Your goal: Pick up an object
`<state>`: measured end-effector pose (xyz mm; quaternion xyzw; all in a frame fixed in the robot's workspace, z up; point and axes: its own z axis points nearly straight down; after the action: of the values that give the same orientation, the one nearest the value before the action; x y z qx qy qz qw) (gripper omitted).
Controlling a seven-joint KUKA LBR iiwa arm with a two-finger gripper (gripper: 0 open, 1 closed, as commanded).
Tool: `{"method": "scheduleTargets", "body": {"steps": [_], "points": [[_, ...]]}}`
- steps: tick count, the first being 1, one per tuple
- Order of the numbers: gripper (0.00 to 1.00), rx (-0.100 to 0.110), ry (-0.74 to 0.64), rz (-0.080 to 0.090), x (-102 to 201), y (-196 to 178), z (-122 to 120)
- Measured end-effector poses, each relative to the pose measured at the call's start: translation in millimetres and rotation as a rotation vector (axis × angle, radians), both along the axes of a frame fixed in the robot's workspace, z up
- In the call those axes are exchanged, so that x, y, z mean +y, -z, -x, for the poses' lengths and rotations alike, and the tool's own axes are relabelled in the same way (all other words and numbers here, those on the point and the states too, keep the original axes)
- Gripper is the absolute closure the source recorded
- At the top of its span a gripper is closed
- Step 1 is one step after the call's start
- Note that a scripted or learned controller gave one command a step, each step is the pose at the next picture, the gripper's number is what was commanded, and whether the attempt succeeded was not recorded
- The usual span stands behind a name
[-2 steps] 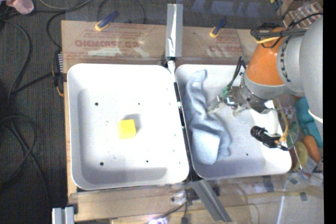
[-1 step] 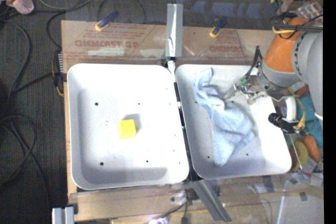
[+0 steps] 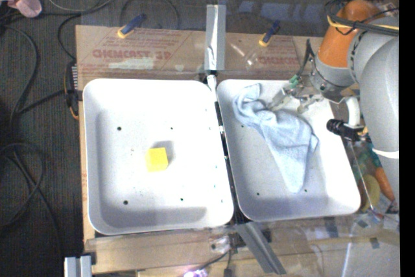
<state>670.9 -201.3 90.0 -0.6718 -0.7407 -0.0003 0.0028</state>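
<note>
Hovering jaws (image 3: 293, 99) over crumpled blue cloth (image 3: 285, 136), fingertips indistinct.

Red print "CHEMCAST" on the cardboard sheet (image 3: 139, 52) behind the bins (remaining letters too faint)

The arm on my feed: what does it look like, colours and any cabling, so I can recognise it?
The arm is bulky and rounded, with pale grey casing and an orange band above the wrist. Dark cables loop around the top of that band. The end effector is small and metallic, with thin parts and a touch of green near its base.
</note>
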Motion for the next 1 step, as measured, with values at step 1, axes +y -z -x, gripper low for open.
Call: {"method": "scheduleTargets", "body": {"steps": [1], "points": [[1.00,-0.009,-0.003,0.007,0.2,-8.9,-3.0]]}}
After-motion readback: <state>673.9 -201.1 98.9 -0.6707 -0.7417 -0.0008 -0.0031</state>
